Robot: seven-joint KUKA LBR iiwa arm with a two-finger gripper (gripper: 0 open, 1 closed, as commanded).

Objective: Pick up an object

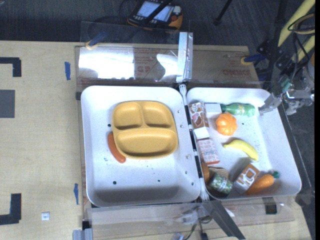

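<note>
Nothing is being held at this point, as far as can be seen. The gripper (278,98) is being parked at about 2 o'clock over the rim of the right-hand shallow white plastic bin (290,149). How wide it is being held can't be told, since it's small and blurry against the cables.

The pickable stuff is all being kept in that bin. The closest item is the green plastic bottle with a white cap (238,109), lying on its side at 12 o'clock. A round glossy orange fruit (226,124) is sitting just beside it, toward 10.

What could be going wrong from here (just a guess):
- The bottle and orange are smooth and rounded, so either one is likely being rolled away if it's being pinched off-centre.
- The curved yellow banana (241,149) near the middle looks slick too, and could be twisting in the grip.
- The flat red-and-white snack packets (207,150) along 9 o'clock are lying flush against the wall, so little edge is being offered.
- At 6 o'clock, a green-topped can (220,183), a brown carton (246,176) and a tapered orange carrot (261,182) are crowded together and touching. Two things could be getting nudged or clamped at once there.
- A descent from where the gripper is hanging could be catching the bin's rim.

The left-hand white bin (95,149) is carrying a matte yellow three-compartment tray (145,129). An orange-red sausage (115,148) is tucked against the tray's 8 o'clock edge.
</note>
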